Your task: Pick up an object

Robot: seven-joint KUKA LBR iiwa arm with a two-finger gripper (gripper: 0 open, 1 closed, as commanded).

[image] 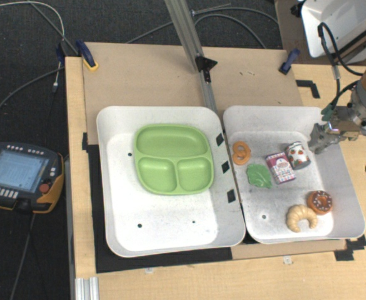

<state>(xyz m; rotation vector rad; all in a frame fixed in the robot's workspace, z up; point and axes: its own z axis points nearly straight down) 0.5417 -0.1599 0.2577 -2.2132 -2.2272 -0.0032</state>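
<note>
Our end effector (322, 137) hangs over the right bin's (258, 120) far right edge, its grip state unclear to us, near the small can (298, 155) lying inside.

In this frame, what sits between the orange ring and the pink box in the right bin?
In the camera view, a green leafy piece lies between the orange ring and the pink box, slightly nearer the bin's front than both.
</note>
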